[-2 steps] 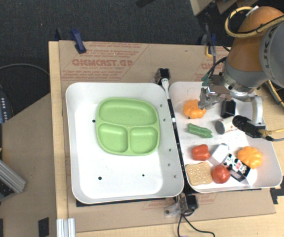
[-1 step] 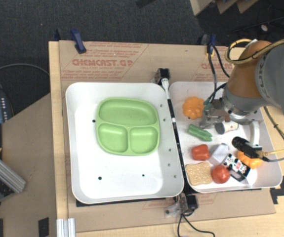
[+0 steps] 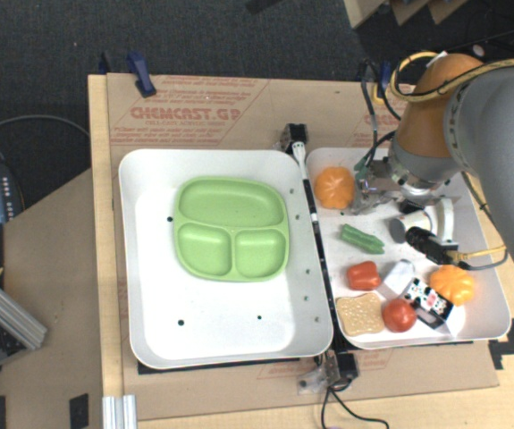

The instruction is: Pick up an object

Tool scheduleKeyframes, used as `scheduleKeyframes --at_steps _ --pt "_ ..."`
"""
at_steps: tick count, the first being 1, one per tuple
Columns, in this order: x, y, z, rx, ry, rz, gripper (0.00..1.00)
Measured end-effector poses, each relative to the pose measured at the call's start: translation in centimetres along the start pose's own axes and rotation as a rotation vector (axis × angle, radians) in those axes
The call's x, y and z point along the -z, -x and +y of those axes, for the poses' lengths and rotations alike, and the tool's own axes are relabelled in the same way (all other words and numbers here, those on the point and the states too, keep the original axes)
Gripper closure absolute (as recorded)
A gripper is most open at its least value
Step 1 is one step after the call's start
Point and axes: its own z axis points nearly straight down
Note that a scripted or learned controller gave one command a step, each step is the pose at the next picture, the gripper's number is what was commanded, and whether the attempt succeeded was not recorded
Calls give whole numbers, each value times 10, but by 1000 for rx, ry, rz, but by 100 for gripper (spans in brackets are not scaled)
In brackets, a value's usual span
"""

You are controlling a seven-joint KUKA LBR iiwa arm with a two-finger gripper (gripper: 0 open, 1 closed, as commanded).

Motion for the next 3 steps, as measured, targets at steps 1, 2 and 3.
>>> scheduleKeyframes --at_steps 1,2,3 --pt "2 79 41 -4 5 -4 100" --pt "366 67 41 1 19 -6 100" --pt "458 -16 -28 7 9 2 100"
